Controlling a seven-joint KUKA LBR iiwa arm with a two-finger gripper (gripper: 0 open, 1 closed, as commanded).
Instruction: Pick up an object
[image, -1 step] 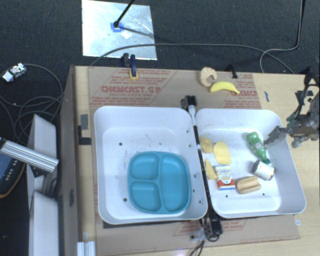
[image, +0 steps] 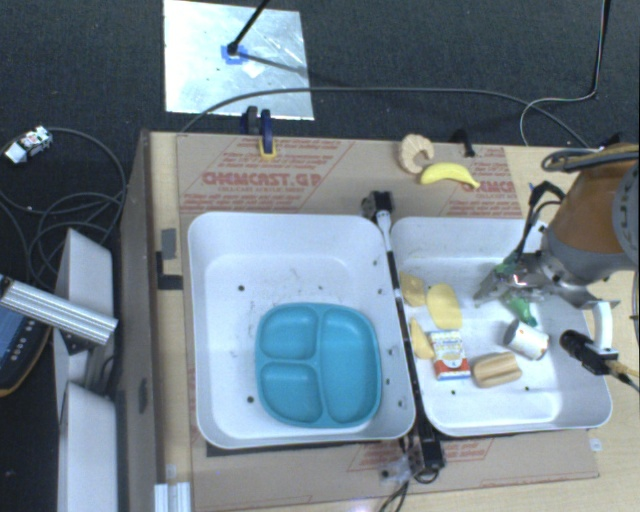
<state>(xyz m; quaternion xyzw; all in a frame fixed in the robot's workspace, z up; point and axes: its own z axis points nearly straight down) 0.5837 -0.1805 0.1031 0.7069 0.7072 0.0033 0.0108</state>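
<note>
My gripper (image: 505, 283) hangs low over the upper right part of the right bin (image: 580, 405), on the grey arm with the orange band coming in from the right. A small green thing (image: 522, 308) lies just under it, partly hidden. Close below sits a white cup (image: 527, 338) on its side. A tan roll (image: 496, 369) and a small red and white carton (image: 451, 356) lie further down. Three yellow pieces (image: 444, 306) are spread along the bin's left side.
The left bin (image: 230, 260) holds a blue divided plate (image: 320, 363). Behind the bins, on the cardboard, lie a yellow banana (image: 448, 175) and a tan ring-shaped thing (image: 414, 152). A ridge between the bins runs down the middle.
</note>
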